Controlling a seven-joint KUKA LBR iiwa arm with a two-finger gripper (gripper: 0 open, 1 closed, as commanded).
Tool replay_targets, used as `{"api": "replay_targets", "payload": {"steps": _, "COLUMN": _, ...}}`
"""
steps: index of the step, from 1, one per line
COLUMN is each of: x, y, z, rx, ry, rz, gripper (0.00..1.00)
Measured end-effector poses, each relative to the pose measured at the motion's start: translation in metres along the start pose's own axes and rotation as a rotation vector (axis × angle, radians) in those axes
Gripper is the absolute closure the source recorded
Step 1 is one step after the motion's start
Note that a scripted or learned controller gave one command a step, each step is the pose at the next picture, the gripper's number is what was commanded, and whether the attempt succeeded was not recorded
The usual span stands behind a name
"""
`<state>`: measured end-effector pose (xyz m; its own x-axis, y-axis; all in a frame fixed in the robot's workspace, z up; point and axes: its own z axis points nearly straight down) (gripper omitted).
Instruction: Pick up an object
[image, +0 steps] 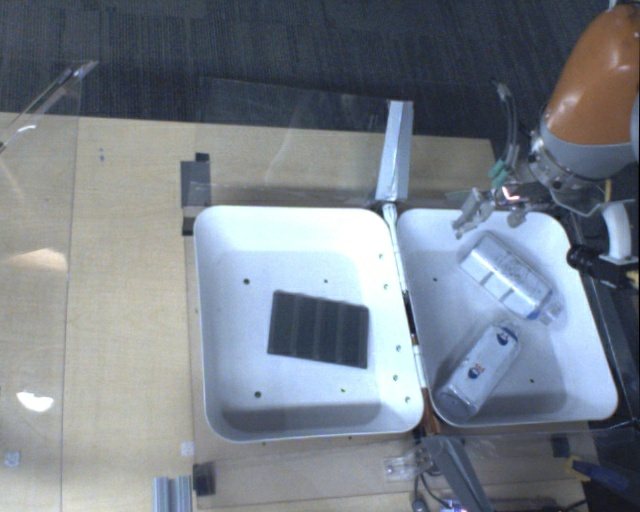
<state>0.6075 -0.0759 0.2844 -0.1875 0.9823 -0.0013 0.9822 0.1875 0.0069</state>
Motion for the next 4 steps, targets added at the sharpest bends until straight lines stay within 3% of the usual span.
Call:
{"api": "replay_targets", "payload": {"steps": 1, "x": -0.067, "y": 0.009, "z": 0.083, "rx": 0.003, "ry": 0.000, "rz": 0.036, "gripper": 0.00}}
{"api": "replay_targets", "payload": {"steps": 2, "x": -0.098, "y": -0.019, "z": 0.117, "rx": 0.001, "ry": 0.000, "rz": -0.078, "gripper": 0.00}}
{"api": "replay_targets", "payload": {"steps": 3, "x": -0.123, "y": -0.030, "z": 0.185, "rx": 0.002, "ry": 0.000, "rz": -0.187, "gripper": 0.00}}
{"api": "replay_targets", "payload": {"steps": 4, "x": -0.141, "y": 0.032, "z": 0.192, "rx": 0.020, "ry": 0.008, "rz": -0.343, "gripper": 0.00}}
